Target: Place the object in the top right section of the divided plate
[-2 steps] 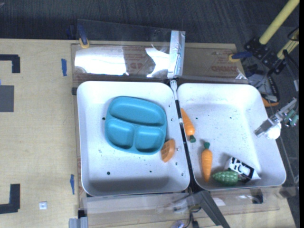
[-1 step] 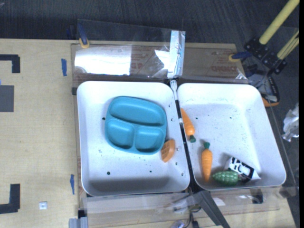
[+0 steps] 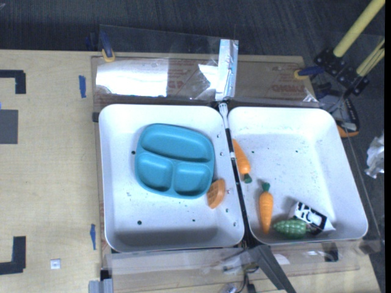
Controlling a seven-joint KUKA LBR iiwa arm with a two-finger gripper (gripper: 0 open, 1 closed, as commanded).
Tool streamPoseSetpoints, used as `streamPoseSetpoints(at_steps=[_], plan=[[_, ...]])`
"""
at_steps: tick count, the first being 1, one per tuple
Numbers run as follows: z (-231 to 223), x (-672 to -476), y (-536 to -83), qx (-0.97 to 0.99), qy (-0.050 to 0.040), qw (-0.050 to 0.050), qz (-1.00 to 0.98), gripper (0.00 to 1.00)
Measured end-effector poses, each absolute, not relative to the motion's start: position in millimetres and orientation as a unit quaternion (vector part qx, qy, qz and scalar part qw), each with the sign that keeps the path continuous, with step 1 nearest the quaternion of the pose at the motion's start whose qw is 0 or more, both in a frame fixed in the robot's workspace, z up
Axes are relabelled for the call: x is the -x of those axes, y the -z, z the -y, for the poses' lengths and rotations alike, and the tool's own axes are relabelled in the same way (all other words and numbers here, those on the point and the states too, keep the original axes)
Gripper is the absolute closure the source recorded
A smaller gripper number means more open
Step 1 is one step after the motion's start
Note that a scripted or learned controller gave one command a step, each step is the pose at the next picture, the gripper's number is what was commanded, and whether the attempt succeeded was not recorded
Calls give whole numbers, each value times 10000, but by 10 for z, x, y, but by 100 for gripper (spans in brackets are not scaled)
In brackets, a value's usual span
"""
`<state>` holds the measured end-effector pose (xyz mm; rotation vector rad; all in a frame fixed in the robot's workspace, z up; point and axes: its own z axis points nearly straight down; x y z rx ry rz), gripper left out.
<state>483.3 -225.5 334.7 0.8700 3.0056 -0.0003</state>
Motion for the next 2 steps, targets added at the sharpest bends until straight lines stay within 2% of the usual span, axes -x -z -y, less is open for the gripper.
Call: streamPoseSetpoints(at_steps=[1, 2], plan=[[2241, -4817, -4114, -872, 3, 42, -9962, 100], [2246, -4841, -4215, -883, 2, 78, -9961, 100]])
